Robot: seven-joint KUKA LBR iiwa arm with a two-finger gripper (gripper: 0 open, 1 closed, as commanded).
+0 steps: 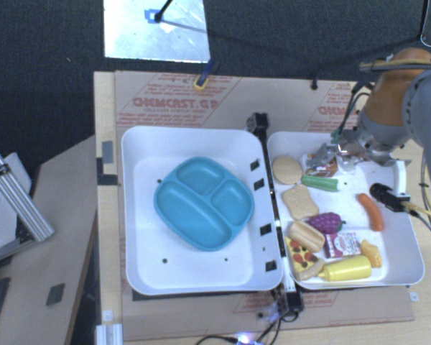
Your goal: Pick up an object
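Grey arm reaches from right, end effector lowered.

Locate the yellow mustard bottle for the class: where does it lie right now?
The yellow mustard bottle lies on its side at the near edge of the right bin, just below the red packet, right of the pizza slice.

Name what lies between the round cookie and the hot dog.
Camera view: a tan cracker lies between the cookie and the hot dog.

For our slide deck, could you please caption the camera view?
KUKA arm's tool hovers over toy food in the right bin; blue divided plate sits in the left bin.
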